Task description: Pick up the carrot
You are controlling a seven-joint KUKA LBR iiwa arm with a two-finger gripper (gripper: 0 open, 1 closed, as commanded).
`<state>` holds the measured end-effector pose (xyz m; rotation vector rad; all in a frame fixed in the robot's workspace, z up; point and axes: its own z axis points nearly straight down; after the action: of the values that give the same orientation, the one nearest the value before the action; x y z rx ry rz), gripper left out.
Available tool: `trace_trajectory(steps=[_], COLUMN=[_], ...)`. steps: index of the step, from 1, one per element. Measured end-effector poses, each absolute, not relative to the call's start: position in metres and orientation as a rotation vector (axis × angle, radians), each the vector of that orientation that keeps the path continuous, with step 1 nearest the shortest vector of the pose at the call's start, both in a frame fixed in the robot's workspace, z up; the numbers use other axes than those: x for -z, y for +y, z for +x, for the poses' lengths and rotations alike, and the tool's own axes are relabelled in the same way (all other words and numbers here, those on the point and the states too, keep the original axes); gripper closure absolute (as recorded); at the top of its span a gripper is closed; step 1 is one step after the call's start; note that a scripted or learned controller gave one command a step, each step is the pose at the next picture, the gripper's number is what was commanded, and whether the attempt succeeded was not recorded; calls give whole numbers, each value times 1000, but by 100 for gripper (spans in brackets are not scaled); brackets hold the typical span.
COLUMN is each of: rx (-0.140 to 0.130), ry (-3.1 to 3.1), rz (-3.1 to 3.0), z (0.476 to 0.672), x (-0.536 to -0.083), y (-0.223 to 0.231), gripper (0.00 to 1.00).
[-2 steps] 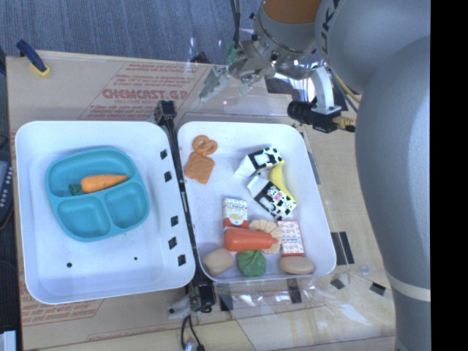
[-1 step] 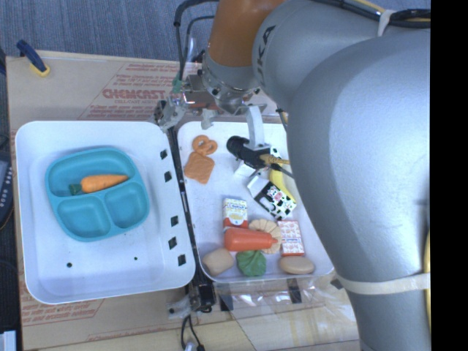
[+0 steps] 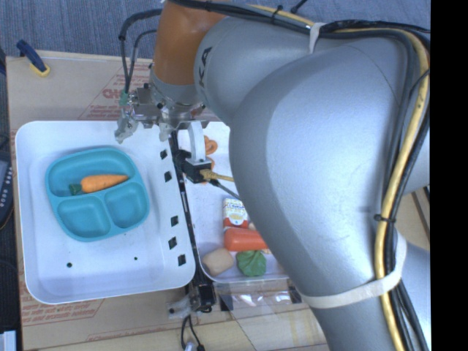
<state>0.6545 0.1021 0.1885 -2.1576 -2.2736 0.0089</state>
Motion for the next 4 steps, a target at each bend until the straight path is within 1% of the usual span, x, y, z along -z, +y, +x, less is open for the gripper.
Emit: trace_trajectory(steps=[1,2,3,4], rx=[20,5,-9,-5], ry=[-2148,-2157,-2427,-2852], rz=[-2304,-2295,-1992,-1315], z=[662,660,650,656], x=[-101,-109,-137,-119], y=[123,122,116,99], gripper=[0,100,100,100])
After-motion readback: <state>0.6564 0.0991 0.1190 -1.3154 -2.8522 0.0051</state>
